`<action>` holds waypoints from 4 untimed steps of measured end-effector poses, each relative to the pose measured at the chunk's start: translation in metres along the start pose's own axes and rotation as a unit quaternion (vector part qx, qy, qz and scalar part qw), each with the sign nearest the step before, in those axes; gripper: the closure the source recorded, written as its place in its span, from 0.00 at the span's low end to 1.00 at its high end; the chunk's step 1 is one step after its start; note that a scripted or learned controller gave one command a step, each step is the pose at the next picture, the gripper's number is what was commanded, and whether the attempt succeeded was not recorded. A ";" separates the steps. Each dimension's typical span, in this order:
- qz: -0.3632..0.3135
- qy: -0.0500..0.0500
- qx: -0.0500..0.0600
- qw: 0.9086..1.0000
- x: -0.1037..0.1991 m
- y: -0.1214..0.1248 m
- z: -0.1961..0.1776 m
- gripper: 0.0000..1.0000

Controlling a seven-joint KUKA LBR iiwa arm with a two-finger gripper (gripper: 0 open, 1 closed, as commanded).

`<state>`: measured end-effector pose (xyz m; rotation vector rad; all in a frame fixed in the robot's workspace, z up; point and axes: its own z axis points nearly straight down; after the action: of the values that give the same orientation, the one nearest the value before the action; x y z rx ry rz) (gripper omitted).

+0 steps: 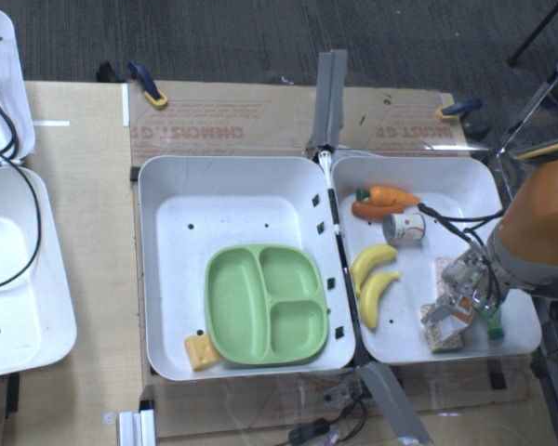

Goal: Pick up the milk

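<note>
The milk looks like a small pale carton lying in the front right corner of the right bin. Orange and green patches show beside it, under the arm. My gripper hangs directly over the carton and hides its upper part. The grey arm with its orange band comes in from the right edge. I cannot see whether the carton sits between the gripper's tips or merely below them.
In the right bin lie a carrot, a small can and two bananas, all left of the gripper. The left bin holds a green divided plate and a yellow cheese wedge.
</note>
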<state>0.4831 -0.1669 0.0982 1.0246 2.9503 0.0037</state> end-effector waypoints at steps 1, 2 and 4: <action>0.002 -0.005 -0.002 1.000 -0.003 0.001 -0.010 1.00; 0.076 0.007 0.004 0.997 0.017 0.060 -0.110 1.00; 0.065 0.008 0.005 0.998 -0.002 -0.004 -0.029 0.00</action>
<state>0.4810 -0.1713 0.1270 1.2200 2.8953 -0.0008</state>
